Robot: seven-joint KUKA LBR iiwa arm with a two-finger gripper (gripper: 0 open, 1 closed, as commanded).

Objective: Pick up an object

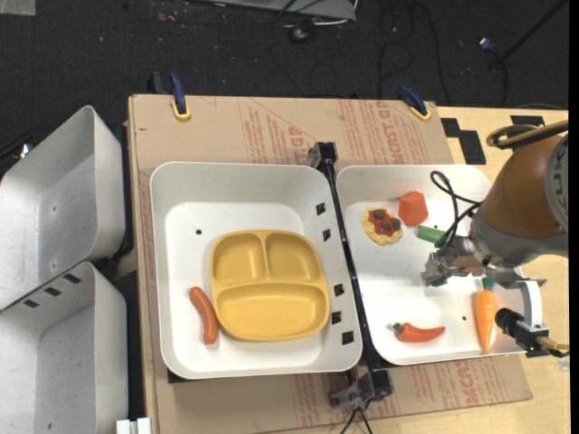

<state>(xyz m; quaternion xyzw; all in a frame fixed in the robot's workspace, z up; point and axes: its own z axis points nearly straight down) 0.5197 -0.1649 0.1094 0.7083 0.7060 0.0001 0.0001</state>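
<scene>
Left bin [172, 242]: white, black clips along shared edge. Divided plate [270, 284]: yellow. Sausage [204, 315]: orange-red. Right bin [380, 346]: white. Block [412, 208]: red-orange. Pizza slice [383, 225]: yellow, red and dark spots. Green piece [428, 234] just beside fingers. Carrot [486, 318]: orange. Chilli [420, 333]: red-orange, green stem. Arm [534, 197]: orange band, grey below. Bench [271, 129]: tan board, red print.
</scene>
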